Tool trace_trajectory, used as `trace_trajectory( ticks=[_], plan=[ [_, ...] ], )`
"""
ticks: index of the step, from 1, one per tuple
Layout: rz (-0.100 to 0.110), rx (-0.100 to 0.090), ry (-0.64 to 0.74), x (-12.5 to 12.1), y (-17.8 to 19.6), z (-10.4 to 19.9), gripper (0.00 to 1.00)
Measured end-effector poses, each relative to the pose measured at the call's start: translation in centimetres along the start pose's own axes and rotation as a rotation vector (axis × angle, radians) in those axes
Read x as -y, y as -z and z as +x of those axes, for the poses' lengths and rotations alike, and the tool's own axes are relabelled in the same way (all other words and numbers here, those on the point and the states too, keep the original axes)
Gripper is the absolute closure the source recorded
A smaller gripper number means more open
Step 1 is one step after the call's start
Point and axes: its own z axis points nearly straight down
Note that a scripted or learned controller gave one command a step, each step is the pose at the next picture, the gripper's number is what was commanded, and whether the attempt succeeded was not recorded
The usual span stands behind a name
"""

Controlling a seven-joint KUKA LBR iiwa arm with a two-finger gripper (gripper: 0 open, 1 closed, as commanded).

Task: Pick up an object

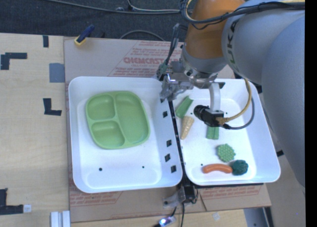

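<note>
My gripper hangs over the divider between the two bins, at the back left corner of the right bin. Just right of it and below lies a green slab, with a pale yellow corn cone beside that. Further right a second green piece lies partly under a black cable fitting. Toward the front of the right bin sit a bumpy light green round piece, an orange sausage-shaped piece and a dark green broccoli.
The left bin holds a green divided plate. The grey arm with its orange band covers the back right of the scene. A yellow and blue clip lies on the cardboard behind the bins.
</note>
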Motion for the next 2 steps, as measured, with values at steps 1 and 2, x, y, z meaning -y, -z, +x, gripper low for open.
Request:
trace_trajectory(
  ticks=[1, 2],
  plan=[
    [0.001, 0.001, -0.002, 1.5, -1.02, 4.44, 1.0],
    [0.0, 0.003, -0.005, 1.43, -0.98, 4.16, 0.0]
  ],
)
